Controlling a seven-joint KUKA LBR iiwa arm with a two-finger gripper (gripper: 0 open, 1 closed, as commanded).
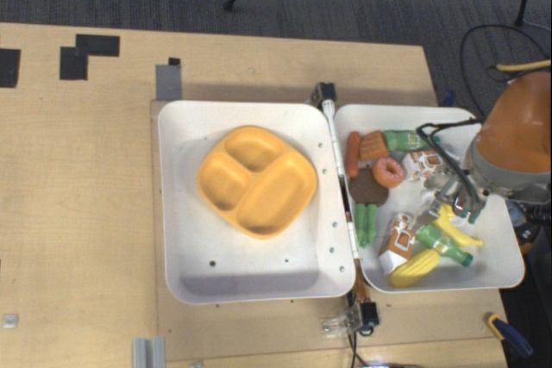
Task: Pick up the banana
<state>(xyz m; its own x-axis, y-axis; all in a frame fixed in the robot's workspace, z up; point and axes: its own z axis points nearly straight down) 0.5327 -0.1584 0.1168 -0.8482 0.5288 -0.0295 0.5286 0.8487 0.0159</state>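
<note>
The banana point(458, 231) is a small yellow curved piece lying in the right bin point(509, 270), towards its right side. Its upper end is tucked under my gripper point(450, 201). The gripper hangs low over the bin, directly above and slightly left of the banana, at the end of the grey arm with its orange band point(517, 121). A green bottle-shaped toy point(446, 245) lies against the banana's lower edge. Whether anything is between the gripper's tips is hidden by the wrist and the clutter.
The right bin also holds a yellow corn cob point(414, 265), a pink donut point(389, 171), a brown cookie point(369, 188), green beans point(366, 224) and small cartons point(398, 234). A yellow-orange divided plate point(257, 179) sits in the left bin point(185, 271).
</note>
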